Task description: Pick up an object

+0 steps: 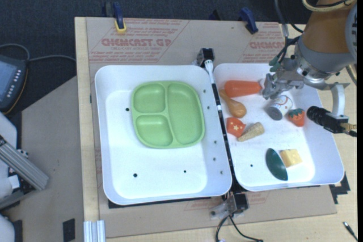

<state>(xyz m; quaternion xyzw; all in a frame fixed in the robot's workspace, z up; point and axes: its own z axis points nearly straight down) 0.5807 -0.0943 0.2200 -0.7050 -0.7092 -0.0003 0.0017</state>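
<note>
Dark carpet surrounds a table (170, 37) faced with brown printed board, on which two shallow white bins are set side by side.

The gripper (276, 96) is seen low over the upper middle of the right bin (323, 170); whether it is apart or together cannot be told from this slanted view, and nothing is seen clamped in it. Directly beneath it a small white and grey cylindrical object (278, 109) is lying on the bin floor, tipped on its side. This is judged the likeliest object to be picked. It appears light and rigid, with a smooth curved wall that could roll or slip; a hold across its short width, near the middle, would be advisable.

Just beside it to the left, an orange carrot-shaped toy (242, 88) and a tan pear-shaped piece (236, 107) are noted. A small red and green piece (296, 116) lies just to the right. Nearer the camera are a red piece (235, 126) touching a beige cone (252, 131), then a dark green piece (277, 164) touching a yellow block (291, 157). All are judged light, hard plastic.

The bin floor is smooth and glossy, so sliding under a side push is to be expected. Clearance around the cylinder is tight.

The left bin (113, 139) carries a green divided plate (168, 114).
</note>
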